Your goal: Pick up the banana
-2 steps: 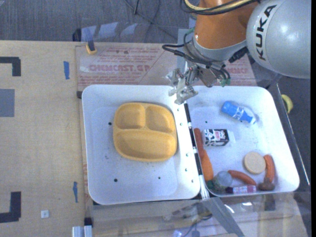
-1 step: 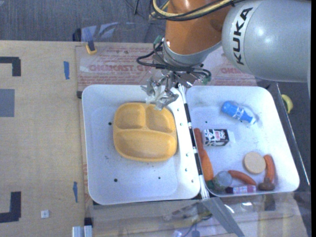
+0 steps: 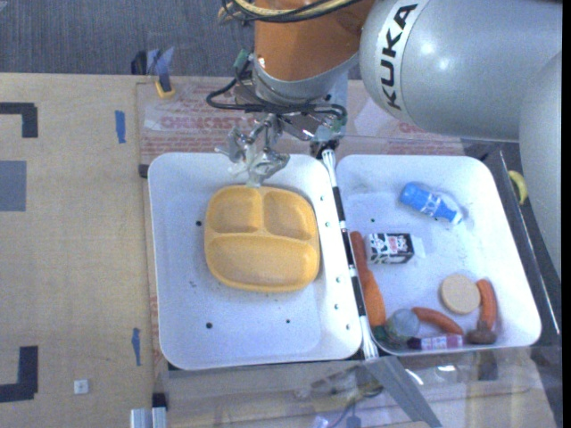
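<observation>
The gripper (image 3: 259,157), open or closed I could not tell, hung at the far rim of a yellow plate (image 3: 262,237); the banana's place was unclear, so locating it should come before any descent.

arm (image 3: 464,52): cut off top, right | fingers (image 3: 259,163): blurred, state unclear
</observation>
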`<action>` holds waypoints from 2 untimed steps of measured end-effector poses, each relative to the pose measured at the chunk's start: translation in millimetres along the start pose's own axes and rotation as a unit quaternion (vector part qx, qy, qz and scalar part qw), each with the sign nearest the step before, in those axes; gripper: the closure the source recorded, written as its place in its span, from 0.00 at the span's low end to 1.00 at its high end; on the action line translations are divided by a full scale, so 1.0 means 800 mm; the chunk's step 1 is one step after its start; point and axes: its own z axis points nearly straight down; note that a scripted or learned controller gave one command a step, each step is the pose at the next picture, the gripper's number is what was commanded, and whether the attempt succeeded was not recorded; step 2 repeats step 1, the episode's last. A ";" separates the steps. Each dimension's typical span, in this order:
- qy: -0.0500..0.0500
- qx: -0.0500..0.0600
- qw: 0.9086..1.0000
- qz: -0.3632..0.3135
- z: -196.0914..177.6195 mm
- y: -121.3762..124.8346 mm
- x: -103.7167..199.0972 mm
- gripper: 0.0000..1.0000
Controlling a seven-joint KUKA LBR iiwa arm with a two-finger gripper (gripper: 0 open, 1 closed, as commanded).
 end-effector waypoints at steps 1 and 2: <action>0.001 0.000 0.998 -0.071 -0.246 -0.007 0.029 1.00; 0.001 0.000 0.998 -0.071 -0.246 -0.007 0.029 1.00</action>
